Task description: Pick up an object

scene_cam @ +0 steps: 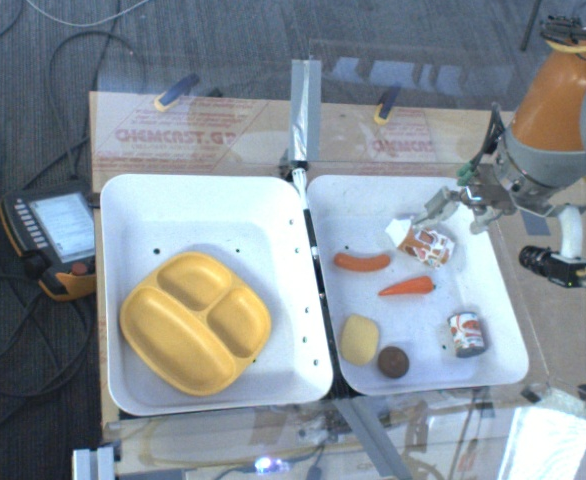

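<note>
**Pincer poised over the right bin's far corner**

The pincer (456, 206) hangs above the far right part of the right bin (503, 348), its two fingers spread apart with nothing between them. Just beside it, nearer the bin's middle, lies a small red-and-white carton (425, 245), tilted. Below that rest a sausage (362, 261) and a carrot (407, 287), then a small can (466, 333) on its side, a pale yellow lump (359, 338) and a dark brown ball (393, 362) touching it. The left bin (133, 203) holds a yellow divided tray (195, 320). A tablet (53, 230) sits left of the table (213, 138).
</note>
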Robot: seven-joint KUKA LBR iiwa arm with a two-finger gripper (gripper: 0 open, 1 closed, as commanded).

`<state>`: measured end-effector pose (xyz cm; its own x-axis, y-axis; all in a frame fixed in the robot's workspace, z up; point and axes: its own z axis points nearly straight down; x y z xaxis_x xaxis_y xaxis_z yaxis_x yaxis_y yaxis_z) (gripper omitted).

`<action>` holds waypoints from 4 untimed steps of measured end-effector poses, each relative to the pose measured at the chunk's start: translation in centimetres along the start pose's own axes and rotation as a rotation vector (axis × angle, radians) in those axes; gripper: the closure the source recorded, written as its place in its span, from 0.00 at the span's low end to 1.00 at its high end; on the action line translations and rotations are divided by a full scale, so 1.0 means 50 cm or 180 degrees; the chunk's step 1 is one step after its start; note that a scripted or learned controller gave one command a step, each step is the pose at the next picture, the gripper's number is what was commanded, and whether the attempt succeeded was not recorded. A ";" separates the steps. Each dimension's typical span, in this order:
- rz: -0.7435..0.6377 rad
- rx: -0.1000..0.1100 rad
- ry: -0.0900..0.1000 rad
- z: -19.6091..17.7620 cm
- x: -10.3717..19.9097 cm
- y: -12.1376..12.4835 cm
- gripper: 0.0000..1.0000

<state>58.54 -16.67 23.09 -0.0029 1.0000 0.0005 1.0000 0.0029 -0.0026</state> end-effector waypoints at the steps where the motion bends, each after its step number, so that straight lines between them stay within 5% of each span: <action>1: 0.0108 -0.0002 0.0002 0.252 -0.063 -0.005 0.00; 2: -0.0172 -0.0033 -0.0012 0.283 -0.073 0.086 0.00; 3: -0.0174 -0.0020 -0.0019 0.262 -0.076 0.083 1.00; 4: -0.0634 -0.0005 -0.0001 -0.001 0.121 -0.042 1.00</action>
<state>56.42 -10.63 23.14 -0.2008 0.9796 0.0004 0.9796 0.2008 -0.0008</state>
